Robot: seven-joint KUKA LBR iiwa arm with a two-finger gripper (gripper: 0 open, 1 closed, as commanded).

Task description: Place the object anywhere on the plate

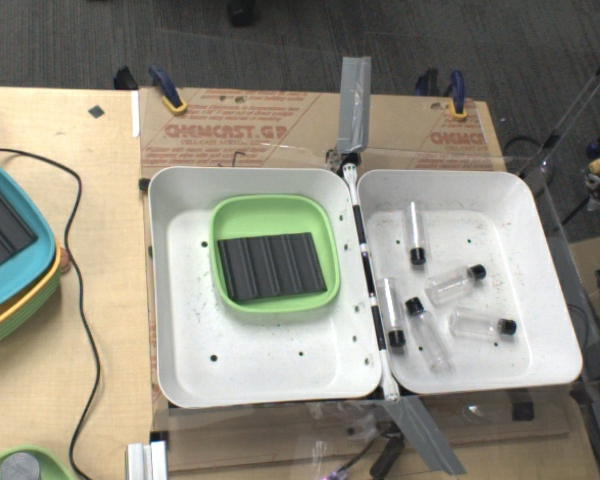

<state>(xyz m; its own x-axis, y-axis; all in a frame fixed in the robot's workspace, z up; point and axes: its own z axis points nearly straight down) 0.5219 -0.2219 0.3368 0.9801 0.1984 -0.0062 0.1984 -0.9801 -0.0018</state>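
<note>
- We cannot tell how the gripper's jaws stand, how far open they are, or whether they have hold of anything.
- Since the arm comes in from the right, we judge the right bin to be the jaws' near side. Several clear tubes with black caps lie loose on its floor.
- One tube lies apart towards the back, and another lies along the wall between the bins. The rest cluster near the middle, some close enough to crowd a grasp.
- We expect each tube to be light, stiff and smooth, quick to roll or squirt out of a pinch, and possibly brittle if squeezed hard.
- We would close the jaws across the barrel at mid-length, square to its long axis. The lone back tube offers the freest approach, while the one by the wall leaves little room.
- Beyond that wall, on the jaws' far side, the green plate sits in the left bin. A dark ribbed mat on the plate may stop a tube rolling.
</note>
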